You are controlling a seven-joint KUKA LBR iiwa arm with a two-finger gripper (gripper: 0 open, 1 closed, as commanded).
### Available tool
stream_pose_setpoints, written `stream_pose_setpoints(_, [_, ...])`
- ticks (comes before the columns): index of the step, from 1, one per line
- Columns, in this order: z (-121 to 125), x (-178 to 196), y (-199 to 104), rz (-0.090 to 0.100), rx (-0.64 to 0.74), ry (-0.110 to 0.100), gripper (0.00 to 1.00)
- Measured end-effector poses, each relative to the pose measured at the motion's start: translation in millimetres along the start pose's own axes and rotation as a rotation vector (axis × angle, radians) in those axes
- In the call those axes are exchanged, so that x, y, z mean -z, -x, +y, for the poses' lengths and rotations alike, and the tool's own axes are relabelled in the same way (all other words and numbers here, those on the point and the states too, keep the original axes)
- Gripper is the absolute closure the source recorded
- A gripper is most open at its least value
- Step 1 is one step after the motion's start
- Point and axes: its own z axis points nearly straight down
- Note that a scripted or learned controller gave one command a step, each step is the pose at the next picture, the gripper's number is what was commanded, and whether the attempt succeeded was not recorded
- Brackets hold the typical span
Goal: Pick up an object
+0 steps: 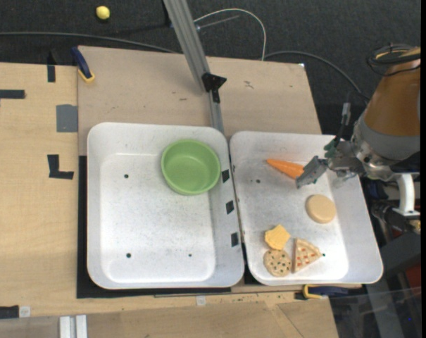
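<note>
In the right bin (353,259) an orange carrot (285,167) lies near the top, pointing left. My gripper (310,174) hangs just right of the carrot's thick end, low over the bin; one dark finger (309,172) shows beside the carrot. Below sit a round tan bun (320,208), a yellow biscuit piece (276,237), a brown round cookie (277,262) and a pizza slice (305,254). A green bowl (191,166) stands in the left bin (114,210), at its upper right. Nothing is seen held.
A grey metal pole (191,41) slants from the top down to the gap between the bins. The arm's orange-banded body (394,111) stands over the right bin's right rim. A small yellow ball (103,12) lies on the dark floor at the top left.
</note>
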Motion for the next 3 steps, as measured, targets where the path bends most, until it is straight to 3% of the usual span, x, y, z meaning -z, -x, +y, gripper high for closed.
stream_pose_setpoints(1, [0,0,0,0.0,0.0,0.0,0.0])
stream_pose_setpoints(3, [1,-119,4,0.0,-0.002,-0.006,0.0])
